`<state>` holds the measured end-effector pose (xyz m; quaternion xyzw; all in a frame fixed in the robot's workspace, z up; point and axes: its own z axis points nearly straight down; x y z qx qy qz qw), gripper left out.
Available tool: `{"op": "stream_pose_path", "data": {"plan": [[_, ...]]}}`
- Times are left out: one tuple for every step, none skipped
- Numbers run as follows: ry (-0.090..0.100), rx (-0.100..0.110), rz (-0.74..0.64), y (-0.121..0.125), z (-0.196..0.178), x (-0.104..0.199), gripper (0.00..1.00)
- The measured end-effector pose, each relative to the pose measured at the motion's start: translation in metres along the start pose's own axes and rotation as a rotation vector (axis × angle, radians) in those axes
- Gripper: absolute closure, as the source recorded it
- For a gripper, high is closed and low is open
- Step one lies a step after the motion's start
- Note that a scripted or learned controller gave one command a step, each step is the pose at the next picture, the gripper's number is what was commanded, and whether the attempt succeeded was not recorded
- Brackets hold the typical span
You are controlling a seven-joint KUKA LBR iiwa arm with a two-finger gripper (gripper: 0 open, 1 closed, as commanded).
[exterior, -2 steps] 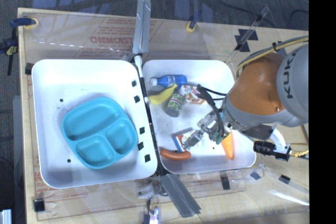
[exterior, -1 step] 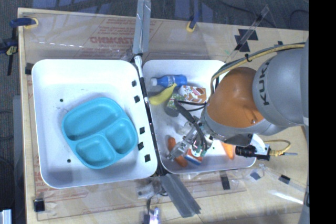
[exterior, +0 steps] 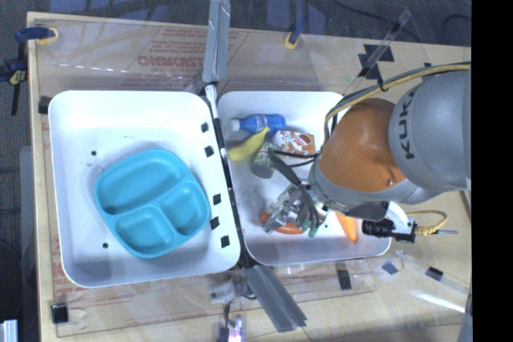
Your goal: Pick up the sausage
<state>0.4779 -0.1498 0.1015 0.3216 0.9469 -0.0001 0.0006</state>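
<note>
The gripper (exterior: 290,212) hung low in the right bin (exterior: 321,104), over an orange-red piece that was probably the sausage (exterior: 286,229); I could not tell how its jaws stood; no lift was evident, so the pickup looked undone.

The grey arm (exterior: 417,140) reaches in from the right, its hand (exterior: 290,212) pointing down, apparently low.
</note>
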Motion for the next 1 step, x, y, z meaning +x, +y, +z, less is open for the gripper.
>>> {"op": "stream_pose_path", "data": {"plan": [[-0.001,0.000,0.023,0.0492,-0.1129,0.0182,1.00]]}}
